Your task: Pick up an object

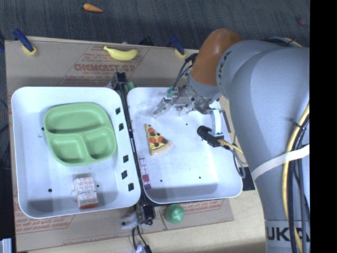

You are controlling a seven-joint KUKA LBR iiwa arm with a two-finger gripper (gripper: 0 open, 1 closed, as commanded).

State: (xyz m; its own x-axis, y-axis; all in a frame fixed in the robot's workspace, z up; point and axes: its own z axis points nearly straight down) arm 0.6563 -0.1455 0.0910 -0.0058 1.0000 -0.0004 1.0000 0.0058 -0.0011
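Here, two white bins sit side by side on a cardboard-covered bench. Left bin (21, 157): a green divided tray (79, 132) fills its upper half, lying flat; a small packet (85, 192) with red and white print lies near the front wall, well apart from the tray. Right bin (210, 186): a toy pizza slice (156, 139) lies on the floor close to the dividing wall, point toward the back. Nothing is touching the slice.

The arm (258, 88) comes in from the right and bends over the back of the right bin, orange band (210, 54) uppermost. The gripper (168, 104) hangs over the bin's rear left part, behind the slice and apart from it. Whether its fingers are apart or together cannot be told; nothing is seen between them.

Outside the bins: a banana (121, 52) on the cardboard behind the left bin, a green ball (174, 213) at the front edge below the right bin, blue clamps (24, 41) at the back corners, a small orange piece (92, 7) on the floor beyond.
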